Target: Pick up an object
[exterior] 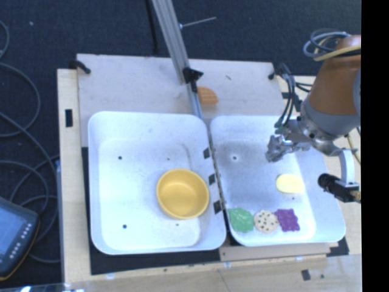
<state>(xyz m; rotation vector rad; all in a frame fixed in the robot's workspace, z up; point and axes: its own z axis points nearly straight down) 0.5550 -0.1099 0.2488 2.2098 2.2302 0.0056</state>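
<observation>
Here, the gripper [276, 149] is seen above the right bin [243, 140], whether apart or together cannot be told, and the pale yellow object [290, 183] just beside it should be approached straight from above and centred.

Wooden bench [140, 81] carries two white bins [103, 163] side by side, orange item [207, 96] behind.

Grey arm [331, 111], claw [276, 149] lowered
</observation>
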